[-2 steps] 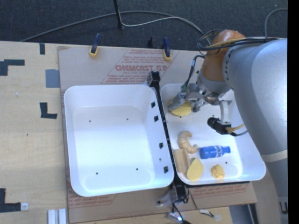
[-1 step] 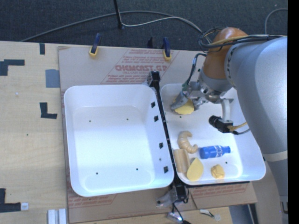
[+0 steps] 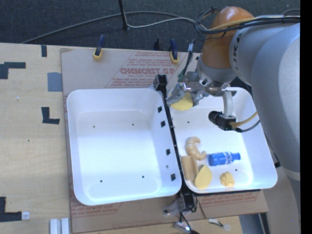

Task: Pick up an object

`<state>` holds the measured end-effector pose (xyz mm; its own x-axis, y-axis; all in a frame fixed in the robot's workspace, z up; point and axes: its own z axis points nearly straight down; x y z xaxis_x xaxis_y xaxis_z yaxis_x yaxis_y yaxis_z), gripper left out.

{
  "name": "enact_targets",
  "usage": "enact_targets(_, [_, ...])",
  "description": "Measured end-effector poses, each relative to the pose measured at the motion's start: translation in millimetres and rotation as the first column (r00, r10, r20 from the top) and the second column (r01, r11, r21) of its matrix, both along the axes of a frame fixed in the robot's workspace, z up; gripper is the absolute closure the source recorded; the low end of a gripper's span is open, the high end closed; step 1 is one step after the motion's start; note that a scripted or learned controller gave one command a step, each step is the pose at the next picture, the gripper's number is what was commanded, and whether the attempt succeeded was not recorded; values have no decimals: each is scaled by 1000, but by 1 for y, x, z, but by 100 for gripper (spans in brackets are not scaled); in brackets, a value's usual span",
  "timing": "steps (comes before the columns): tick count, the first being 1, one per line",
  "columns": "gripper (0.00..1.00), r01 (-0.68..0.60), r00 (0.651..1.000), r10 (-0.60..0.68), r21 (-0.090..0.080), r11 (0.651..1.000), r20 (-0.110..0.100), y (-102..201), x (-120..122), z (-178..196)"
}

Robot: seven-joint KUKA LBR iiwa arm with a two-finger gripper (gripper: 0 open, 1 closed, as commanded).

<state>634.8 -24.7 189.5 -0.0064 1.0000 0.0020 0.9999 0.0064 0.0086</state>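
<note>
A: How is the arm (image 3: 258,57) posed?

B: It reaches in from the right, bent over the far end of the right bin (image 3: 261,145), with the orange band uppermost and the wrist pointing down toward the divider between the two bins. The gripper (image 3: 184,97) hangs at that bin's far left corner.

A: And the fingers?

B: They are closed around a yellow object (image 3: 182,104), which sits between them, just beside the divider.

A: Which way does the yellow object lie?

B: Its long axis runs roughly left to right, tilted a little; its exact shape is hard to tell.

A: Anything else in that bin?

B: Near the front, a blue bottle (image 3: 223,158) lies on its side, cap to the right, beside several tan and yellow pieces. The left bin (image 3: 117,145) sits alongside.
</note>
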Motion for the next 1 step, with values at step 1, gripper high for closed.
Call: enact_targets(1, [100, 0, 1000, 0, 0, 1000, -10, 76, -9, -5])
